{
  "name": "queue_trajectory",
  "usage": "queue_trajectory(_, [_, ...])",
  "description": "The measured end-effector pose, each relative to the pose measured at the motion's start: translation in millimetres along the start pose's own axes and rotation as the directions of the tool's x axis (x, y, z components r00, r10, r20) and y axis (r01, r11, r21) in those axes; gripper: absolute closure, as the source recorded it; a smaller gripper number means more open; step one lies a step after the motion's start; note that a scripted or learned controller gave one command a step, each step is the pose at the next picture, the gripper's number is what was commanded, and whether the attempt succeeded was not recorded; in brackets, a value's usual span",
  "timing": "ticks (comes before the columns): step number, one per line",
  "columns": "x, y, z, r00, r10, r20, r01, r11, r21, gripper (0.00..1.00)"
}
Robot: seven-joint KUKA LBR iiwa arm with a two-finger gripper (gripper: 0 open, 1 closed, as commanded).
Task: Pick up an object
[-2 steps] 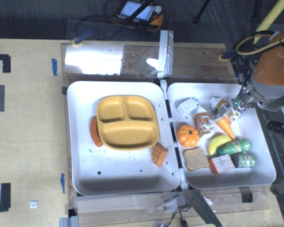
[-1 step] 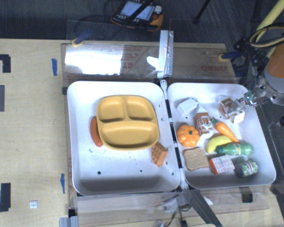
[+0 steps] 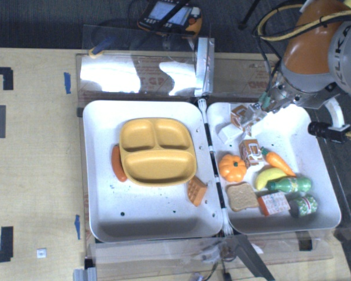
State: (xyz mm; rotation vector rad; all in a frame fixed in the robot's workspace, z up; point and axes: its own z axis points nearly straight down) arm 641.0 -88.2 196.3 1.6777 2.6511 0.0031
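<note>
Entering from two o'clock, the arm (image 3: 316,45) slants down so its tool (image 3: 263,105) hangs over the right bin's (image 3: 324,174) twelve-o'clock end, just beside a small carton (image 3: 240,117), well apart from the carrot (image 3: 278,163).

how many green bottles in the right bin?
2. One green bottle lies beside the banana; the other lies nearer the front right corner, beside the small red carton. Others may be hidden.
</note>
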Motion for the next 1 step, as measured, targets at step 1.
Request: queue_trajectory(1, [40.5, -20.6, -23.2, 0.988, 0.156, -0.003, -0.156, 0.988, 0.006, 1.0])
